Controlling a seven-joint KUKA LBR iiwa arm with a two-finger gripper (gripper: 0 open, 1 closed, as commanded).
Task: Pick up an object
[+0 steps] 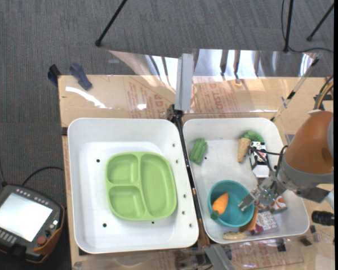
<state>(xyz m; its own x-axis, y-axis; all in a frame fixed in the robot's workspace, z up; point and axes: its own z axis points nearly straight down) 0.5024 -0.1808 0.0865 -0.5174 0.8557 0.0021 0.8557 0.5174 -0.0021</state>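
Camera view, single frame. Two shallow white bins sit side by side on the plywood counter (110,97). The left white bin (81,151) carries a light green three-compartment plastic tray (141,185) in mid-frame. The right white bin (228,151) holds the loose items: a small green ridged plastic piece (198,150) at its upper left, a pale tan cone-shaped piece (243,149) leaning beside a green leafy toy top (252,136) near the upper right, a teal round plastic bowl (232,202) at lower centre with an orange carrot-shaped toy (219,203) lying inside it on its left side, a flat printed packet (265,223) to the bowl's lower right, and a pale banana-like piece (233,236) against the bin's lower rim. The grey arm with orange band (310,148) enters from the right of the frame, and the claw (253,198) sits low at the right rim of the teal bowl, fingers spread a little, one tip at or just over the rim. Nothing is visible between the fingers; no hold. Judged step: approach and descent, pre-grasp. Likeliest targets are the bowl rim or the carrot toy; cannot tell which. Next move would call for seating one finger inside the rim and one outside, then closing. The thin curved wall may slip, and the packet lies close alongside.
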